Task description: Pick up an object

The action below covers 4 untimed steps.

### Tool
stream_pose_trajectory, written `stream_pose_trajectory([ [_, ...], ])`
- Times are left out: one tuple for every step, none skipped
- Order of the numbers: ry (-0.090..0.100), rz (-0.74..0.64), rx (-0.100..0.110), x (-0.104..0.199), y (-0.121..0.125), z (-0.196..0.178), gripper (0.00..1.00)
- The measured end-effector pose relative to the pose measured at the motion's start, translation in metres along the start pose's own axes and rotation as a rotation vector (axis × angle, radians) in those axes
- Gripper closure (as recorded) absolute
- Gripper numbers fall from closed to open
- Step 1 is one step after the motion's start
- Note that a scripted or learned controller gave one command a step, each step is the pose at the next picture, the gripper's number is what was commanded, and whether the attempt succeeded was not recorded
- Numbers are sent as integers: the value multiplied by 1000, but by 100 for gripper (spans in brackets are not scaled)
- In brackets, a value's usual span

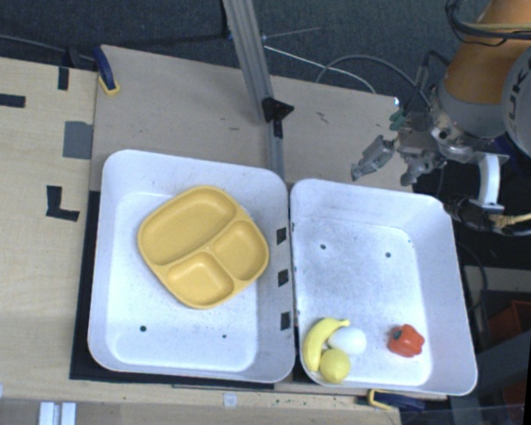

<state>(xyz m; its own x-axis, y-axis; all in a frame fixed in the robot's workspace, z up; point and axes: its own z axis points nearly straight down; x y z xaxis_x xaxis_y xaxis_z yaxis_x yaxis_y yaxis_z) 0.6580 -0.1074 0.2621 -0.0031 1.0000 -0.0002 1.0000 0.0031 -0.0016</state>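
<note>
Grey arm (529, 84) with the orange band enters from the upper right of the camera view, wrist bent down and left. Gripper (395, 166) hangs over the bench (182, 113) just past the far rim of the right bin (449, 264), near that bin's far edge, not over its floor. Two fingers (369, 159) are visible, spread apart with a clear gap — jaws open, nothing between them.

Left bin (110, 257): white, shallow, holds a yellow divided tray (203, 246) with three compartments, lying flat and turned at a slant, sitting in the far-middle part of the bin. Nothing visible in the tray's compartments.

Right bin: white, speckled floor, four small items all along the near edge. Banana (321, 336) curves upright at the near-left corner. White egg-shaped item (350, 340) sits just to its right, touching it. Yellow lemon-like round item (334, 365) lies just below both, touching the banana's lower end and pressed against the bin's near wall. Red item (406, 340) — looks like a small pepper or tomato, too small to tell — sits apart from that cluster, further right.

Relative to the jaws: every pickable item is at the opposite end of the right bin from the gripper, well apart from it. The cluster is toward the near-left corner, the red item roughly straight down the frame from the gripper.

A metal pole (254, 55) slants down from the top to the gap between the bins.
</note>
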Motion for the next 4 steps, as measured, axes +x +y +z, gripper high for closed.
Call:
stream_pose_trajectory([
  [0,0,0,0,0,0,0],
  [-1,0,6,2,3,64,0],
  [-1,1,7,-2,3,128,0],
  [-2,1,0,-1,3,176,0],
])
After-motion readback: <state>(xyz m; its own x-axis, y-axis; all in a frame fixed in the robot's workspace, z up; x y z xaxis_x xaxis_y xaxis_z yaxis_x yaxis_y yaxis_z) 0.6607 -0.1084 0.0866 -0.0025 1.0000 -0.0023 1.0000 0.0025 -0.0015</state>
